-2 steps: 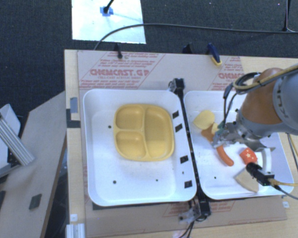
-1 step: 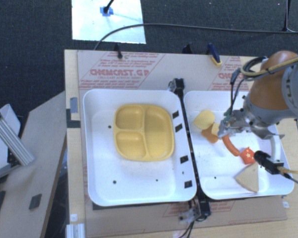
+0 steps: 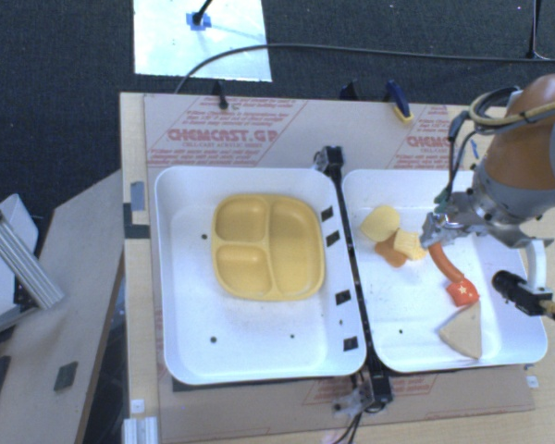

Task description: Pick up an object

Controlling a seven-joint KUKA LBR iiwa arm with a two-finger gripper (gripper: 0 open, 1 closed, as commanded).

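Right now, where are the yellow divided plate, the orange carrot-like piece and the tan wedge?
yellow divided plate [image 3: 266, 246]: camera view, its middle ridge, left bin.
orange carrot-like piece [image 3: 446, 265]: camera view, mid-length, right bin.
tan wedge [image 3: 463, 333]: camera view, flat centre, right bin's near corner.

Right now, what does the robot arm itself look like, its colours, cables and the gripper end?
The arm has a rounded orange band above grey wrist housing. Dark and pale cables loop over its top near the bench's right side. The gripper is bare grey metal with small brackets, and a black cylindrical part sticks out lower down beside a pale bracket.
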